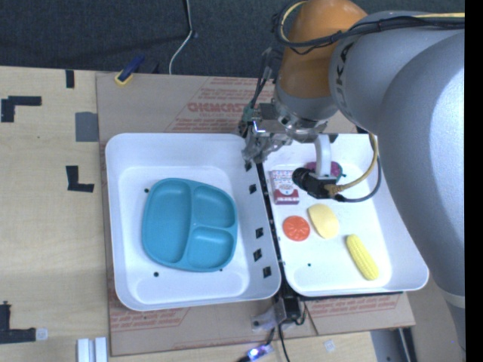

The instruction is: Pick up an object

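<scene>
1. Grey arm with the orange band reaches in from the right; gripper [260,145] sits over the bins' shared edge at the far end.
2. Grip state: cannot tell.
3. Right white bin [400,259]: small red-and-white carton [284,186], round orange-red slice [296,228], pale yellow wedge [324,221], yellow corn cob [363,256].
4. Left white bin [121,202]: blue divided plastic plate [189,224].

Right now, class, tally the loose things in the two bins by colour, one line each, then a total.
Blue: 1, divided plate
Yellow: 2, corn cob, pale piece
Orange-red: 1, round slice
Red-and-white: 1, small packet
Total: 5
</scene>
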